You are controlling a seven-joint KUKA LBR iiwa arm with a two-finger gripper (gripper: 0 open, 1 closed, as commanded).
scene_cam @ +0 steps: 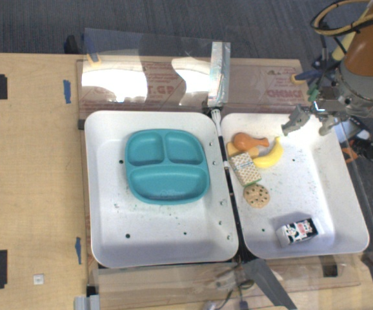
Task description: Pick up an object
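The right bin [332, 173] holds several small items. A yellow banana [270, 155] lies beside an orange drumstick-shaped toy [245, 141] near the bin's far left corner. Below them are a patterned cracker packet [245, 168] and a round cookie [257, 196]. A small black and white carton [298, 230] lies on its side near the front edge. My gripper [310, 123] hangs over the bin's far edge, up and to the right of the banana. It is open, its two grey fingers [293, 120] spread apart with nothing between them.
The left bin [102, 192] bears a teal divided plate [167, 165]. A clear plastic sheet and a metal bracket [217, 76] stand behind the bins on brown cardboard. Yellow and black cables [341, 15] loop above the arm's orange band [368, 53].
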